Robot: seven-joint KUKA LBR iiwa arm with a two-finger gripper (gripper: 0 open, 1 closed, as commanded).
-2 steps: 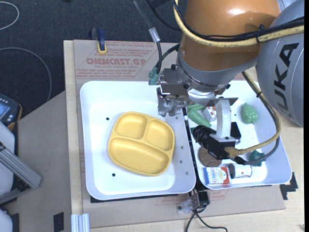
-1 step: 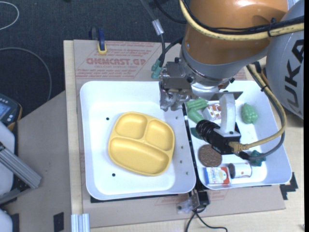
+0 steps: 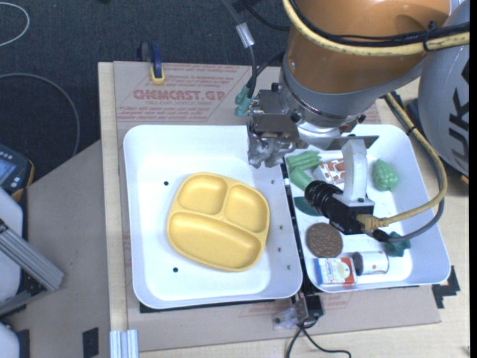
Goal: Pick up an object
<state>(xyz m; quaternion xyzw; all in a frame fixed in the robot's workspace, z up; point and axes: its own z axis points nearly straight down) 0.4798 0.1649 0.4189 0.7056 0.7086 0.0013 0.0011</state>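
Note:
My gripper (image 3: 264, 152) hangs low over the wall between the two bins, at the far side. Nothing shows between its fingers. In the left bin (image 3: 145, 200) lies a yellow divided plate (image 3: 218, 220), a little to the front left of the gripper. Just right of the gripper, in the right bin (image 3: 428, 263), lies a green piece (image 3: 301, 167) beside a red-and-white packet (image 3: 334, 172). A lumpy green object (image 3: 385, 174) sits farther right. Near the front of that bin are a brown disc (image 3: 325, 239), a small white bottle (image 3: 370, 263) and a flat blue-edged packet (image 3: 332, 271).
The arm's big orange and grey wrist covers the far part of the right bin. A small teal piece (image 3: 396, 245) lies at the right bin's front right. Both bins stand on a brown board (image 3: 186, 88). Dark floor with cables lies to the left.

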